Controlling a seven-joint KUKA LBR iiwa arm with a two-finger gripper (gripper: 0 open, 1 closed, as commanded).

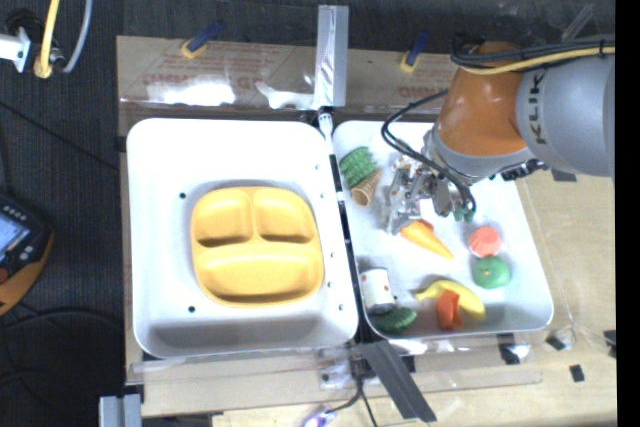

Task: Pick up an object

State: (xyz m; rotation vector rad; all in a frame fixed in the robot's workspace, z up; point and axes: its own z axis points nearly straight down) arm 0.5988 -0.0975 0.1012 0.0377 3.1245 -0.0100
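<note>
At the near wall of the right bin [530, 320] lay a dark green vegetable [394, 319] beside a small white cup [376, 285], with a banana [462, 296] and a red-orange piece [448, 309] just to their right. Any of these toys could serve as the thing to pick up, but the likeliest target was the orange carrot [427, 238], which lay in the middle of that bin, touching or just under the tips of the hand [405, 205]. The hand hung above the carrot's blunt left end. Whether its fingers were spread or closed could not be told from above, and nothing was visibly gripped between them.

The toys seemed scattered loosely, probably so that each could be reached from above. A pink-red fruit [485, 239] and a green ball [491, 271] sat near the carrot's right side, close enough that a wide approach might nudge them. A green cone-shaped toy [358, 171] lay at the far left corner, hard against the divider, where the wall would hinder a grasp. The carrot had open floor on its near side.

The left bin [160, 215] held a yellow divided tray [258, 243] in its middle, with bare white floor all around it, well apart from the hand. Both bins sat on the counter [580, 245].
</note>
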